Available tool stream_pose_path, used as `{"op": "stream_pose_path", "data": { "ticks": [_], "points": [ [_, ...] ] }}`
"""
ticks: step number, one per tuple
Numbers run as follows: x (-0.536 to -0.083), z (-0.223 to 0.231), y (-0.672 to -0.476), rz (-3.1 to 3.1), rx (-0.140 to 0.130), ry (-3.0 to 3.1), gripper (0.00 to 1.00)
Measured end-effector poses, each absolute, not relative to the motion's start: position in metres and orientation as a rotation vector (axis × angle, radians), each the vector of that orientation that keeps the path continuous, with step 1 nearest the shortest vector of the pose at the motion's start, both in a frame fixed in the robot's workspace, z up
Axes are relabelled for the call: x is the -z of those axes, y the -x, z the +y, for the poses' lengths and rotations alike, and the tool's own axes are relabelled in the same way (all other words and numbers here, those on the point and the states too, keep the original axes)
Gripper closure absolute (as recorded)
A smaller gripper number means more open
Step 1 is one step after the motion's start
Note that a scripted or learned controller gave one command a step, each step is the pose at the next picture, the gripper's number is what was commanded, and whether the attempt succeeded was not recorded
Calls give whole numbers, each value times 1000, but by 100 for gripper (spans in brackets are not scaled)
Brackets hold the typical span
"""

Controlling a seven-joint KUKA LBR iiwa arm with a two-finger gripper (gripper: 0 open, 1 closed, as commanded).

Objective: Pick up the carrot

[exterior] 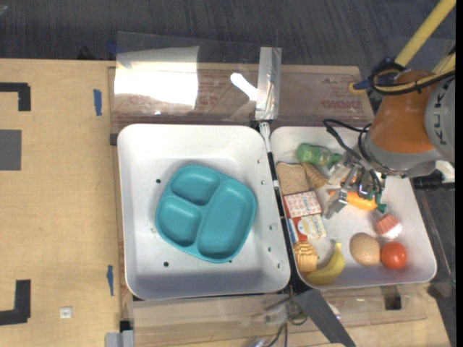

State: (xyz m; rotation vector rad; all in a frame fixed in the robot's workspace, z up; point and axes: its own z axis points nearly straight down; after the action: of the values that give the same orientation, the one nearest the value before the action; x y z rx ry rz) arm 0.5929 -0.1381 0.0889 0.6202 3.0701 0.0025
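Observation:
The carrot [360, 200] is a small orange piece with a green tip, lying in the upper middle of the right bin [427, 262]. My gripper [346, 192] hangs low over the bin, right at the carrot's left end and partly covering it. Its metal parts and cables hide where it meets the carrot. Whether the carrot is held cannot be made out. The grey arm with its orange band [405, 125] reaches in from the upper right.
Around the carrot lie a green item [315, 153], bread slice [291, 177], red-and-white packet [302, 204], banana [329, 264], brown egg-shaped item [365, 249], tomato [394, 254] and pink-and-white piece [388, 226]. A teal divided plate [206, 212] sits in the left bin [137, 157].

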Motion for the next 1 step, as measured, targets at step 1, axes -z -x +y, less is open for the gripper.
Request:
{"op": "stream_pose_path", "data": {
  "ticks": [1],
  "points": [
    [-103,-138,-597,3057,-1,-615,100]
  ]
}}
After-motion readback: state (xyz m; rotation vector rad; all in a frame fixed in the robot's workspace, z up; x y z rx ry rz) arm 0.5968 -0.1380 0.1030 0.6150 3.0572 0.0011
